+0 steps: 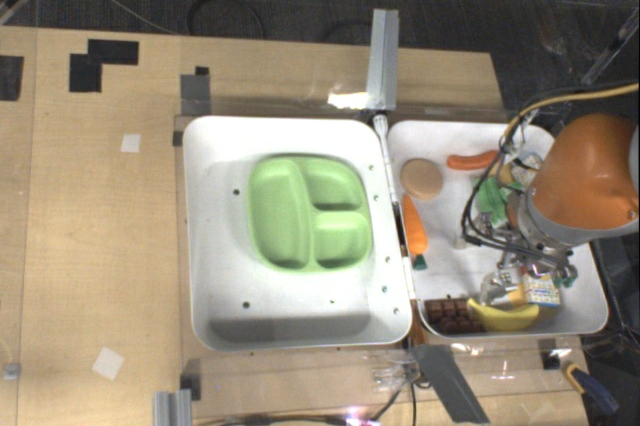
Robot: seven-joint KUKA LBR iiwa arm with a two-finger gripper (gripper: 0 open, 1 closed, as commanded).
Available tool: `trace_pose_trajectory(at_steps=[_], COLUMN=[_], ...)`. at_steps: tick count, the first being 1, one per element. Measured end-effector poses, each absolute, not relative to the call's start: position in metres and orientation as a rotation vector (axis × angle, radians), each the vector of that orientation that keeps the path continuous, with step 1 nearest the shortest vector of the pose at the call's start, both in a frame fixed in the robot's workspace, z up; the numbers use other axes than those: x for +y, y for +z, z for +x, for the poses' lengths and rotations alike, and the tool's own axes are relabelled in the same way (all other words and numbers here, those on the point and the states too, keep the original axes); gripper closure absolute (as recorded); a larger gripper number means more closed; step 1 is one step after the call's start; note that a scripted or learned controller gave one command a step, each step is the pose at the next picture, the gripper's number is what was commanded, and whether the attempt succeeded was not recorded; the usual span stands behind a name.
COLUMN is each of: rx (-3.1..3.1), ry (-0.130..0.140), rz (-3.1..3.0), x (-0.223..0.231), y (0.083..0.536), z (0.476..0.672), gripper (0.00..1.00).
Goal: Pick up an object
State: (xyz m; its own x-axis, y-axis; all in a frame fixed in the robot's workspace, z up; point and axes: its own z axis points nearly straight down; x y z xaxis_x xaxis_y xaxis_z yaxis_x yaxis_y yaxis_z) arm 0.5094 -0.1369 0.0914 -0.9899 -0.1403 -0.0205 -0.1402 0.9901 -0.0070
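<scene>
Along the right bin's [598,314] lower edge lie a banana [505,317] and a brown chocolate block [448,316], with the jaws [505,282] just above the banana; their spread I cannot tell. Higher up sit a carrot [414,227], a tan disc [422,177] and a sausage [468,160]. Left-centre, a green divided tray [306,212] fills the left bin [215,244].

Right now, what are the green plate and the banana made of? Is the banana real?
The green plate looks like matte plastic: one even colour, soft moulded compartments. The banana looks like toy plastic, smooth and evenly yellow, though from this far I can't be sure it isn't real.
</scene>
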Motion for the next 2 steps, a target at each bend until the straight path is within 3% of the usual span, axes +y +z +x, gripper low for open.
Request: trace_pose_trajectory(at_steps=[1,2], rx=[3.122,3.119], ry=[-0.008,-0.003], rz=[-0.212,-0.214], x=[-0.195,-0.151], y=[0.102,0.09], z=[0.554,0.587], gripper=[0.0,0.0])
